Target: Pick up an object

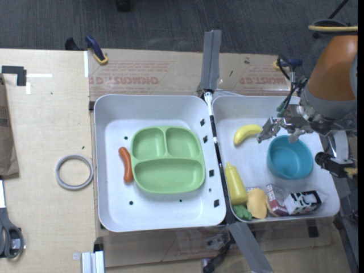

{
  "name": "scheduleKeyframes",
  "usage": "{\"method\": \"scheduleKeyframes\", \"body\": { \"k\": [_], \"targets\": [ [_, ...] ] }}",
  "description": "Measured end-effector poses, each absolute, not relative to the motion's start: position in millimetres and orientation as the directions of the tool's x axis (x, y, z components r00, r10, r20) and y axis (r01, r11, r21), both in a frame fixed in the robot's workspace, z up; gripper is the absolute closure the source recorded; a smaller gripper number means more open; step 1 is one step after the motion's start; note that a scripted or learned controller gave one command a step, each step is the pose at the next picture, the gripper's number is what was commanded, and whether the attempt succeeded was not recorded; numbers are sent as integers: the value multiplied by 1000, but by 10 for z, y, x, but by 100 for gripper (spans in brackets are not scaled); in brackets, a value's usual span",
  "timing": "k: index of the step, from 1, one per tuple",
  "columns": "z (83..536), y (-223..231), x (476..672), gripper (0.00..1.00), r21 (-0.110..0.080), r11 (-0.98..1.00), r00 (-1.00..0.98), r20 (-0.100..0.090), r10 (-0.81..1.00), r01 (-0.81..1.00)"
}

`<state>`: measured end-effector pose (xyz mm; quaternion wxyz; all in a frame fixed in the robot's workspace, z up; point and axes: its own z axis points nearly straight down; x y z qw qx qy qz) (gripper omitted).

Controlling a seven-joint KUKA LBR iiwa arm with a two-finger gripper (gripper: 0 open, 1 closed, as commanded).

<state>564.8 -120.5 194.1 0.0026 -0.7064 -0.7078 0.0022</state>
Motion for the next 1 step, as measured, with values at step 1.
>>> {"method": "scheduleKeyframes", "body": {
  "k": [1],
  "targets": [
    [894, -1112, 5785, 0, -3, 141, -141, 1, 990, 990]
  ]
}}
